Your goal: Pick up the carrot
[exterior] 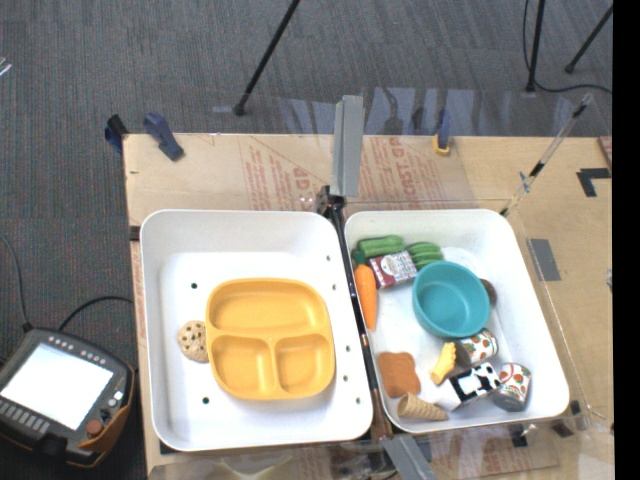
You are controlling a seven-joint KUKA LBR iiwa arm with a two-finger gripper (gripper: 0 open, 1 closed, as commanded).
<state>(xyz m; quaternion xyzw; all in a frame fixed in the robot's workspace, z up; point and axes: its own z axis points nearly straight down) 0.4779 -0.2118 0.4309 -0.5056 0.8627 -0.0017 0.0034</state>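
Note:
The carrot [367, 295] is orange and lies lengthwise along the left wall of the right bin [520, 268], its green top pointing to the far side. It rests just below a small dark red packet [393, 269] and left of a teal bowl [451, 299].
The right bin also holds green pods [400, 248], a brown cookie-like piece [398, 373], a waffle cone [421, 407], a yellow piece [444, 364] and patterned small items [490, 380]. The left bin [160, 268] holds a yellow divided plate [270, 338] and a cookie [192, 340].

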